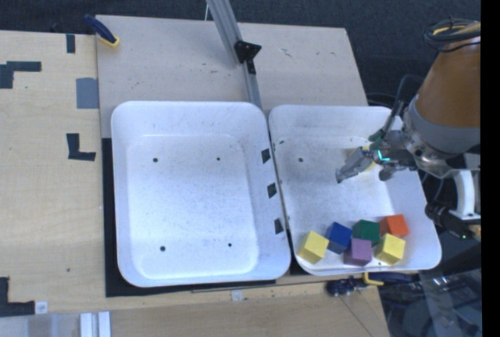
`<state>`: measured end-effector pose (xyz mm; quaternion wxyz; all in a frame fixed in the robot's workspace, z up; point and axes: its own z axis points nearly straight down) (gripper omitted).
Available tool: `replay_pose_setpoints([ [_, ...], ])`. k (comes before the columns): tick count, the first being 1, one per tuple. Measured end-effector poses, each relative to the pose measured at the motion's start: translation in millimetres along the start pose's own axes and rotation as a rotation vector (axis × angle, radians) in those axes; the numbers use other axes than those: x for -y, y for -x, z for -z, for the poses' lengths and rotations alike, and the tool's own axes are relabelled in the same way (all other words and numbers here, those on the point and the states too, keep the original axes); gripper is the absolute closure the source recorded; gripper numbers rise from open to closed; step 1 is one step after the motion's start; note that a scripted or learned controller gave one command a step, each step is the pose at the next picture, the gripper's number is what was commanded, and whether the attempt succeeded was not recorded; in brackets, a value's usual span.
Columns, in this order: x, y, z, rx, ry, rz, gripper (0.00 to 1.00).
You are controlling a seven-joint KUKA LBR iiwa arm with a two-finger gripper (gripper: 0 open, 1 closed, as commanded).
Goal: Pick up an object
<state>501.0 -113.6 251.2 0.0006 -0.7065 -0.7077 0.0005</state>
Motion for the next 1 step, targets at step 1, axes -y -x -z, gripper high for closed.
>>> replay_pose_setpoints([
  [1, -1.9, 1.7, -44.0, 0.0, -0.005, -0.001, 0.0],
])
